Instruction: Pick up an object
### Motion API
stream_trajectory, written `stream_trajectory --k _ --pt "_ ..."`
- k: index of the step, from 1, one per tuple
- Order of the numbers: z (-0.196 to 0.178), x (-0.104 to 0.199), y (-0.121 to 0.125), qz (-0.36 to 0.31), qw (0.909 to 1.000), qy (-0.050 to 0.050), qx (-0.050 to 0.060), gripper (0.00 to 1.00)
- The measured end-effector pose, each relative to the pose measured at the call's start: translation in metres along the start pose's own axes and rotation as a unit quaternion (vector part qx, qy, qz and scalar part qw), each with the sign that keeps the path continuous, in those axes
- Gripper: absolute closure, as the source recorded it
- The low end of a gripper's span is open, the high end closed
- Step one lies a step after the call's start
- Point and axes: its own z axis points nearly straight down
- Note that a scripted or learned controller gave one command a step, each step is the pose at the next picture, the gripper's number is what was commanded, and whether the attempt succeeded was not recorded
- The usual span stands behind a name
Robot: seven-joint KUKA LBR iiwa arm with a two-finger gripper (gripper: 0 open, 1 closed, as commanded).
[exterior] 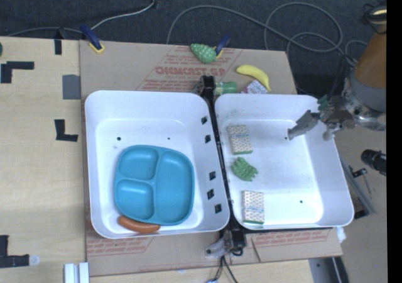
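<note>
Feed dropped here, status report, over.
Gripper open, holding nothing, over right bin. Green toy lies untouched. Nothing between them.

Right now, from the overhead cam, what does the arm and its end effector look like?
The arm comes in at the right edge: an orange band above a grey, rounded wrist section. Below that sits a cluttered metallic block with small dark fittings and a green spot. The end effector is grey and slim, its fingers tapering to a point. No markings or arm cabling are legible at this resolution.

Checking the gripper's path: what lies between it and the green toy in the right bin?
In the camera view, only bare white bin floor lies between the gripper and the green toy.
</note>
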Motion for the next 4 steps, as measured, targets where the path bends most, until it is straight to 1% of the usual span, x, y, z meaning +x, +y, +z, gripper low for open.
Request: stream_trajectory --k 1,2,3,4 --pt "0.122 0.056 -0.002 0.000 1.0000 0.001 0.002 0.00" --pt "0.167 0.071 0.022 0.000 1.0000 0.001 -0.003 0.00" --pt "0.170 0.075 0.046 0.000 1.0000 -0.001 -0.002 0.00" --pt "0.170 0.072 -0.033 0.001 1.0000 -0.001 -0.002 0.00"
